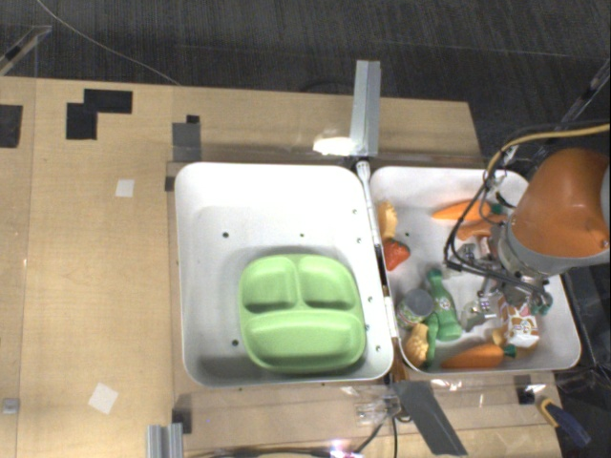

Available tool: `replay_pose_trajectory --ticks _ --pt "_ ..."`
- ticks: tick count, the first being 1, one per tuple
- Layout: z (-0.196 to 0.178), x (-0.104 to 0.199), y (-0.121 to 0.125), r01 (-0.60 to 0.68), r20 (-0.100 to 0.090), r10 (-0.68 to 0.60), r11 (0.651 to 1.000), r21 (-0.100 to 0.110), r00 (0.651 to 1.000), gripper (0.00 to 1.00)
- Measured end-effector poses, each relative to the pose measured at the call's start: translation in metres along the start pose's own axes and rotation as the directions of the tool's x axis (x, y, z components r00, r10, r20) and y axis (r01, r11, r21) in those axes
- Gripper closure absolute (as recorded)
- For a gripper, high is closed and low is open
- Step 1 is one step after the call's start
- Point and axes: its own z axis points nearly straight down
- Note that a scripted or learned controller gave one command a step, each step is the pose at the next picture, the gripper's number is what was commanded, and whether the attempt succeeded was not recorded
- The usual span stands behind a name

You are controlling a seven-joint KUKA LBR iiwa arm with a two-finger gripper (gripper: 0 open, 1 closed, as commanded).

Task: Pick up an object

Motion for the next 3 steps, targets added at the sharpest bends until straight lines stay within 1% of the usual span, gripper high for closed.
replay_pose_trajectory --ticks 1,2,3 --pt "-0.002 0.002 0.034 0.024 0.004 -0.024 0.999 0.023 1.000 0.00" --pt "0.004 -0.106 0.021 -0.049 -0.005 0.049 0.999 0.002 0.999 0.00" --pt "-0.003 -0.084 0.028 -0.098 0.005 0.098 0.995 0.020 0.995 0.00"
